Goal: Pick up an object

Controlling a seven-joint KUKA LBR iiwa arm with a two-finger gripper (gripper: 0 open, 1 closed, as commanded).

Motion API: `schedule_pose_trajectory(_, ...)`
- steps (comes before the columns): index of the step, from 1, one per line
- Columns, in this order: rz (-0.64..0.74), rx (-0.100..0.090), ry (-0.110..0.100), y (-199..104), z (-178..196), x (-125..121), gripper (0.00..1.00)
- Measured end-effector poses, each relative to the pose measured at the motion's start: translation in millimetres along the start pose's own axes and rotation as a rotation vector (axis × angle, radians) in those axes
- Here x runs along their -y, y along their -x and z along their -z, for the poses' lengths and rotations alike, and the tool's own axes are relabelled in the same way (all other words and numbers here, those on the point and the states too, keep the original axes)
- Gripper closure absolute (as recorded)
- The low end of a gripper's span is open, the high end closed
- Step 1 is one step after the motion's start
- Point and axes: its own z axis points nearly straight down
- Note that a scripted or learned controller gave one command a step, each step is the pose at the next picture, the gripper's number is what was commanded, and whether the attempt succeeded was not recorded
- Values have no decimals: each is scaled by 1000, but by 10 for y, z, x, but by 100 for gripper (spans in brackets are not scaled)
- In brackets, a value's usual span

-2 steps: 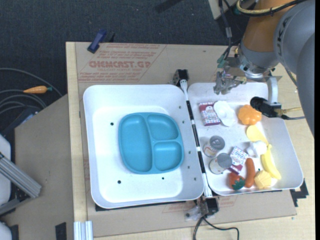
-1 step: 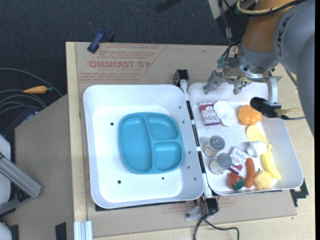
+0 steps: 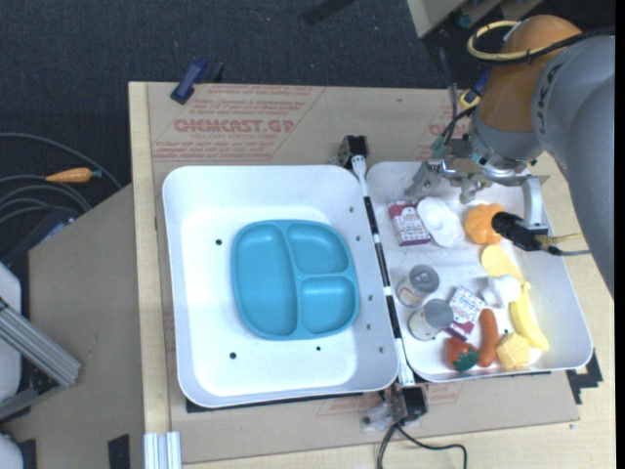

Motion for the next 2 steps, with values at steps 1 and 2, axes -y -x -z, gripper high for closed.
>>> schedule_pose_trajectory(1,2,0,8,-62,-288,-44,0)
schedule_pose_trajectory(2,4,1,18,-69,-151,-74,100)
